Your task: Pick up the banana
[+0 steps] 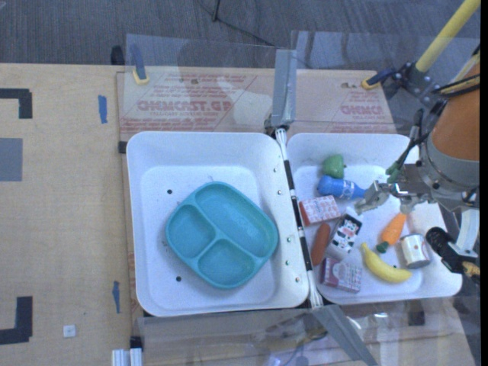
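The banana [385, 265] is yellow and curved and lies flat near the front of the right bin [438, 284]. An orange carrot [393, 229] sits just behind it and a small tin can [414, 251] is at its right end. My gripper [379, 195] hangs above the bin's middle, behind the carrot and well apart from the banana. The grey arm with its orange band [461, 132] comes in from the right. Nothing shows in the gripper.
The right bin also holds a green toy [332, 165], a blue bottle [339, 187], a red-and-white box [319, 209], a red sausage [321, 243], a black-and-white carton [345, 235] and a pink box [341, 274]. A teal divided plate [221, 235] lies in the left bin [145, 158].
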`<state>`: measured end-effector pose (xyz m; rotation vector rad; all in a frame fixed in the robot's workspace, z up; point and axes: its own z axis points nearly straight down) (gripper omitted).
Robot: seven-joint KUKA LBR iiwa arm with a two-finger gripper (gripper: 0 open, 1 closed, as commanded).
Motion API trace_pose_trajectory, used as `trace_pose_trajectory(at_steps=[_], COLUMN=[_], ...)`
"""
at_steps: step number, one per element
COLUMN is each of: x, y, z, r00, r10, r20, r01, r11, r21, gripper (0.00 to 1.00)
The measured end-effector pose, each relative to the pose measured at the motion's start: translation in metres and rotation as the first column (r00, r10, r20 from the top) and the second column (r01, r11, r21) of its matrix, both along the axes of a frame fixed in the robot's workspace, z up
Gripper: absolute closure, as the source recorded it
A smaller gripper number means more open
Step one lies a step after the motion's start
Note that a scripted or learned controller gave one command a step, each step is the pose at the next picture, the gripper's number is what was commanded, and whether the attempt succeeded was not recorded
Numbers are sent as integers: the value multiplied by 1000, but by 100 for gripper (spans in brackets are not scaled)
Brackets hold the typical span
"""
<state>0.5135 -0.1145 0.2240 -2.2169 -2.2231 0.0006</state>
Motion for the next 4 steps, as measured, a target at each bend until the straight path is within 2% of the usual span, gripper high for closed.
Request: trace_pose_trajectory(at_steps=[1,2,3,4], x=[-8,-22,-17,-15], y=[-6,-12,-42,-42], z=[-22,-114,-118,-103], r00=[993,985,916,916], r10=[117,172,399,398], r20=[1,30,45,55], r01=[-117,-172,-399,-398], r11=[993,985,917,917], r21=[0,-7,-15,-19], gripper=[0,0,0,100])
